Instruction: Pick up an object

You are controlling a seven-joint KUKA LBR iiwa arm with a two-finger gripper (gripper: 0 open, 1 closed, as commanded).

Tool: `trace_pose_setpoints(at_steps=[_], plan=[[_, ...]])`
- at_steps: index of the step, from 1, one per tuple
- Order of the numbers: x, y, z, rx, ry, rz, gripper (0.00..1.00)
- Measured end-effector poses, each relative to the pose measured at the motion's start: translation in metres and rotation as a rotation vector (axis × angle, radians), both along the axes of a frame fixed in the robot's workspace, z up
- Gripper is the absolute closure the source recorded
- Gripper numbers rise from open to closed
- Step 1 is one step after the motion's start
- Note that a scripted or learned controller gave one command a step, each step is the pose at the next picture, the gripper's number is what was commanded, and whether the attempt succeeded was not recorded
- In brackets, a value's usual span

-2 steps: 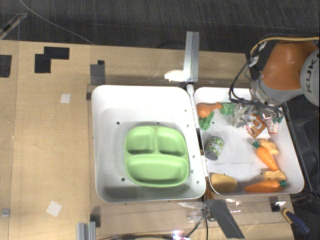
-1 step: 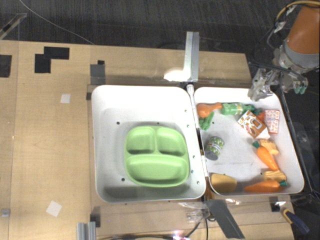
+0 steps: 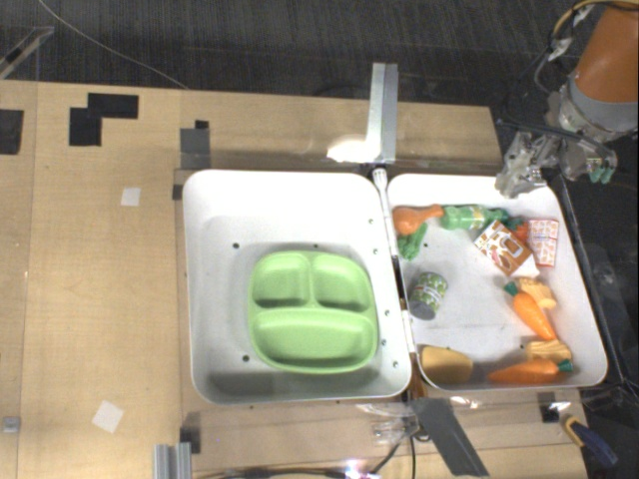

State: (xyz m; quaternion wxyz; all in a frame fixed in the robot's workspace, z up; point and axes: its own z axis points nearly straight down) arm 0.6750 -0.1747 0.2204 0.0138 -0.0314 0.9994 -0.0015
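The right bin (image 3: 469,327) holds several toy items: an orange chicken leg (image 3: 416,217), a green bottle (image 3: 463,217), a red and white snack packet (image 3: 504,248), a pink card (image 3: 543,242), a small patterned can (image 3: 428,293), two carrots (image 3: 532,311) (image 3: 523,371) and a brown bread piece (image 3: 446,364). My gripper (image 3: 523,171) hangs over the bin's far right corner, above the rim and apart from the items. Nothing shows between its fingers.
The left bin (image 3: 215,267) holds a green divided plate (image 3: 313,310). A metal post (image 3: 383,113) stands behind the gap between the bins. The arm's orange band (image 3: 609,58) is at the upper right. Wooden bench top lies to the left.
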Motion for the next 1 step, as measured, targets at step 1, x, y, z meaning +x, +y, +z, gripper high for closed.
trace_pose_setpoints(at_steps=[1], plan=[[-0.0042,-0.0302,-0.0715,-0.005,0.018,0.427,1.00]])
